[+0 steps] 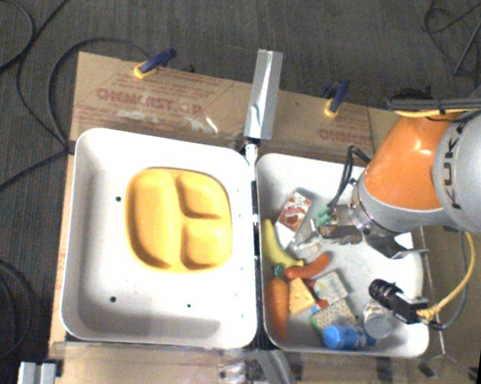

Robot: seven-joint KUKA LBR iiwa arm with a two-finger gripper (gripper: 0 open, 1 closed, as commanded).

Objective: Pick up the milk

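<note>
Right bin (414, 344): banana (274, 246), carrot (276, 304) beside milk (295, 211)

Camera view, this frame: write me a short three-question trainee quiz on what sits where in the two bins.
1. True or false: the yellow divided tray lies in the left bin.
2. Which item lies along the right bin's left wall? A) banana B) blue bottle C) metal can
3. Fill in: the small red-and-white carton lies just to the ____ of the hand.

Key: 1 true. 2 A. 3 left. The carrot lies below the banana, toward the near edge.
</note>
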